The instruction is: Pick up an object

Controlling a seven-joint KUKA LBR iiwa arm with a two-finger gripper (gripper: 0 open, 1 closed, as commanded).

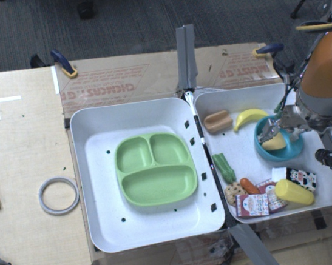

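Right bin (234,96), contents: blue bowl (281,150) at 3 o'clock, round, glossy, a pale yellow piece (273,142) lying inside. Gripper (279,124) poised at the bowl's upper rim; whether it is wide, narrow or holding cannot be told. Banana (248,117) at 12 o'clock, curved, bright yellow. Hot-dog bun (217,121) at 11 o'clock. Green pod (224,168) at 9 o'clock. Yellow block (294,192), carrot (249,186), red carton (253,206) along 6 o'clock.
Left bin (93,182): green divided plate (156,168), central

The grey arm (323,76) reaches in from the right, orange-banded wrist bent down, its hand (282,123) lowered.
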